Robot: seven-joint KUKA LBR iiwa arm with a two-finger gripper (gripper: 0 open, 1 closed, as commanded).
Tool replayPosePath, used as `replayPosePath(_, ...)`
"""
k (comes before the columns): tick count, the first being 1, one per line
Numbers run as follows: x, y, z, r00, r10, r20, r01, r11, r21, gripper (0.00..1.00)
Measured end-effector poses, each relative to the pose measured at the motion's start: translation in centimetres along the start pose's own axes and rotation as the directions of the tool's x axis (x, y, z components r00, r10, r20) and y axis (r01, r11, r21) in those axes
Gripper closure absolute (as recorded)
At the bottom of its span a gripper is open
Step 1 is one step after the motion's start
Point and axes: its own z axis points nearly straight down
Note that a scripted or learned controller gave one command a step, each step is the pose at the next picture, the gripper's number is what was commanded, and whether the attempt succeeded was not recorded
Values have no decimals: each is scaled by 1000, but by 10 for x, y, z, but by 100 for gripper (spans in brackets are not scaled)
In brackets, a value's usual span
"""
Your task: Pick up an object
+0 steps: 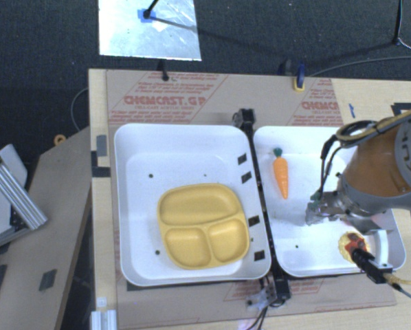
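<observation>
I am watching the end effector [320,210] hanging low over the floor of the right bin [298,253]; from this slanted overhead view I cannot tell whether it is open or closed, and I am seeing nothing held in it. Just beside it, toward the left, one toy carrot [280,174] with a green top is lying lengthwise on the bin floor, apart from the end effector; I judge it the likeliest thing to pick up, since it is lying free with room around it. One small yellow and orange object [348,245] is sitting near the bin's front right corner, partly hidden under the arm [384,163], so I cannot name it. The arm is reaching in from the right, its orange band above the wrist. In the left bin [133,184], one yellow divided tray [202,224] with three compartments is lying flat. The two bins are sitting side by side on the desk [192,95], touching along their inner edges.
</observation>
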Motion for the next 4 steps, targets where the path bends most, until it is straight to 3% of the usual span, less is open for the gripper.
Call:
replayPosePath(2, -17, 5, -96, 1000, -1, 2, 1, 1000, -2, 100)
replayPosePath(3, -7, 4, -148, 1000, -5, 1, 5, 1000, -3, 100)
replayPosePath(4, 48, 24, -154, 1000, -9, -2, 9, 1000, 1, 100)
